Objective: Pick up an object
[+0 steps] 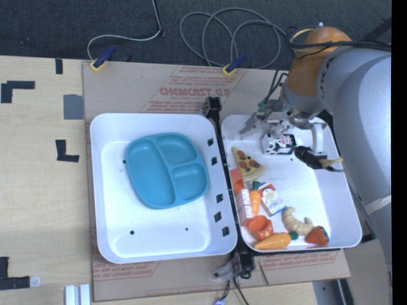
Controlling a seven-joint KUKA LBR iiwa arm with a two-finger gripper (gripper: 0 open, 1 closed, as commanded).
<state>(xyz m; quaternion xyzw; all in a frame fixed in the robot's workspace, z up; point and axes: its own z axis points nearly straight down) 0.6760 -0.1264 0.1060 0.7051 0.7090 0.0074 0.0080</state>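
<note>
My gripper hangs over the far part of the right bin, below the orange band of the arm. A toy pizza slice lies just left of and nearer than the gripper, apart from it. Closer to the front lie a small carrot, a white and red carton, a red cup, a beige piece, a larger carrot and a strawberry. I see nothing held in the gripper.
The left bin holds a blue divided plate. A black divider runs between the bins. Cables loop on the dark floor behind the bench. The arm's grey body covers the right bin's far right edge.
</note>
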